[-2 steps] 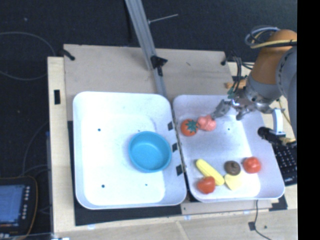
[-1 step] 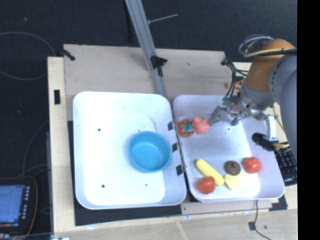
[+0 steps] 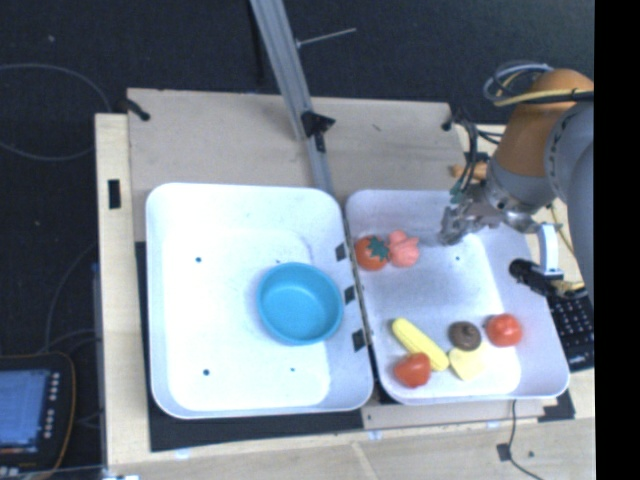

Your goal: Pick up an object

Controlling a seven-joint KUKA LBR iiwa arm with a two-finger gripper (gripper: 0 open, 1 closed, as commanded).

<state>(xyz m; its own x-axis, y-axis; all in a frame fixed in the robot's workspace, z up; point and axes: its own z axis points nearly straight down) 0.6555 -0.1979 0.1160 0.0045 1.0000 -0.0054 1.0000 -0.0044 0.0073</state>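
Camera view: left bin [image 3: 200, 218] is occupied by blue bowl [image 3: 299, 302]. Right bin [image 3: 520, 368] is entered at 1 o'clock by gripper [image 3: 455, 226]; finger state can't be told. Banana [image 3: 418, 337] lies at 6 o'clock, strawberry [image 3: 372, 252] w/ pink toy [image 3: 404, 249] at 10.

grey arm [image 3: 570, 168] with a broad orange band, looped pale cables on top, and a small dark-grey tool [image 3: 458, 224].

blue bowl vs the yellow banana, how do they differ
The blue bowl is round and hollow; the yellow banana is long and slim. The bowl is far larger. The bowl sits alone in the left bin; the banana lies among other toy foods in the right bin. Both rest untouched.
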